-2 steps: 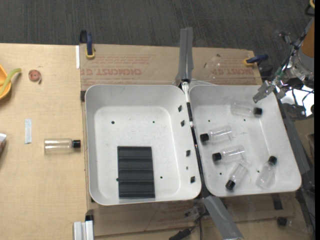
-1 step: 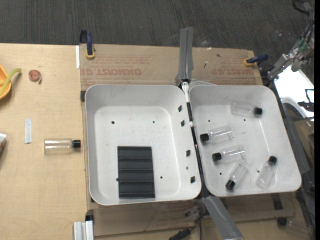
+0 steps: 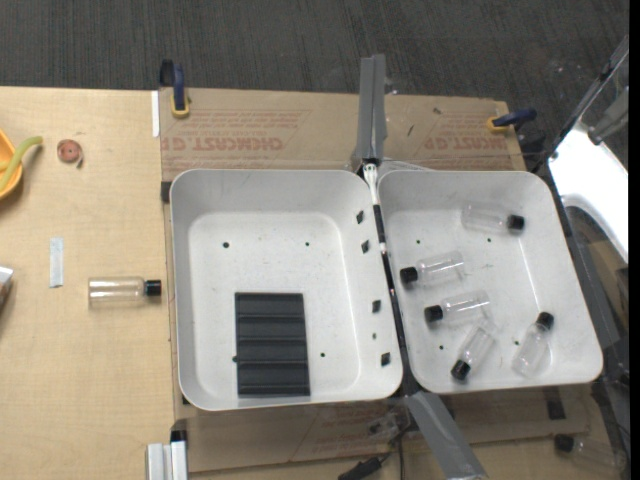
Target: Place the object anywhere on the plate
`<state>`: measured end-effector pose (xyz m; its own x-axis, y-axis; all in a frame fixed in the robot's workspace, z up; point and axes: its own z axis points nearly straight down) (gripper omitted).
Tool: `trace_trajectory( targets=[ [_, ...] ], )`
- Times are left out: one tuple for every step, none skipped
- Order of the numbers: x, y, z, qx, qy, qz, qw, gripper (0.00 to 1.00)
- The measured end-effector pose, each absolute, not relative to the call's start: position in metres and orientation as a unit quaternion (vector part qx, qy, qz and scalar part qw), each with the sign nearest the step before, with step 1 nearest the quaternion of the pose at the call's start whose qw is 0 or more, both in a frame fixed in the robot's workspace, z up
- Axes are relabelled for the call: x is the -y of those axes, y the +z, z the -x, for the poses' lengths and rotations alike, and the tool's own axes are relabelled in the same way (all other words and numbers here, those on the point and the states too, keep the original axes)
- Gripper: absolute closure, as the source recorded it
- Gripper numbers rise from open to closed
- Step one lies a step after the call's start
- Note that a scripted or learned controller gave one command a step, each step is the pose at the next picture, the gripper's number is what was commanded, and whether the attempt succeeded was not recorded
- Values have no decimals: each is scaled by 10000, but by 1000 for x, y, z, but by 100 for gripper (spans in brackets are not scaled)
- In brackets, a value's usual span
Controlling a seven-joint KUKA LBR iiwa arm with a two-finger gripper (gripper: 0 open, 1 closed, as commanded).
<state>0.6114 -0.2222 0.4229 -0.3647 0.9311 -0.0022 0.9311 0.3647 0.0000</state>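
Camera view, five clear bottles (image 3: 445,268) in right bin (image 3: 560,368), black plate (image 3: 271,344) in left bin (image 3: 200,368).

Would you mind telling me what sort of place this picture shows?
Most likely a robotics lab test bench for pick-and-place trials. Two shallow white bins sit side by side on cardboard clamped to a wooden bench; one holds five clear plastic bottles with black caps, the other a dark ribbed plate.

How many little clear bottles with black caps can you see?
6. Five lie in the right bin: one at the back, two mid-left, two in front. One lies on the bench, left of the bins.
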Motion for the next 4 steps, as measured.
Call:
trace_trajectory(
  targets=[
    [140,440,-660,-7343,-10,-6789,3,0],
    [221,440,-659,-7641,-11,-6451,1,0],
    [223,441,-640,-7410,-10,-6715,-4,0],
    [222,440,-660,-6986,-11,-7155,2,0]
  ],
)
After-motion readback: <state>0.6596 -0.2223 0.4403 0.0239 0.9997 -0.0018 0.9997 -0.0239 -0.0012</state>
